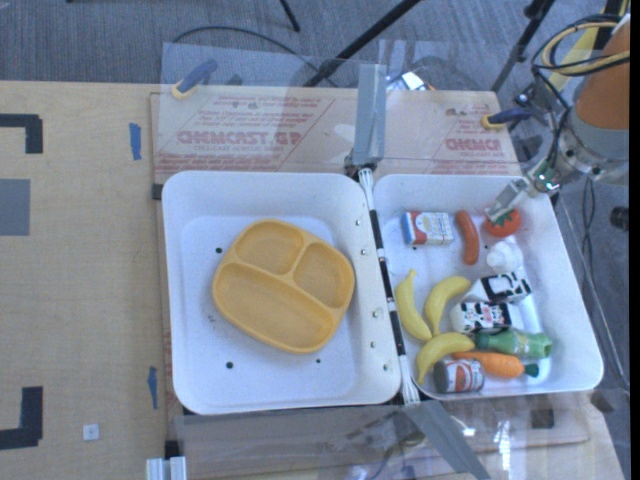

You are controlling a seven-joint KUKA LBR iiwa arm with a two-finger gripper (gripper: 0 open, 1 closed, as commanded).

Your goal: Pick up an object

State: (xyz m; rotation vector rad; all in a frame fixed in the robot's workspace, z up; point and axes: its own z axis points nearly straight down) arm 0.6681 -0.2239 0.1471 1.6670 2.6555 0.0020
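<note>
Red tomato (503,222) sits in the right bin's (585,298) far right corner, touching or just below the gripper (502,206), which slants in from the far right; its opening cannot be told.

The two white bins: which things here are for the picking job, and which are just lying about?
For the job:
claw, over the tomato
sausage
bananas
carrot
can
green bottle
small carton
right bin

Lying about:
yellow divided plate in the left bin
blue tape
</note>
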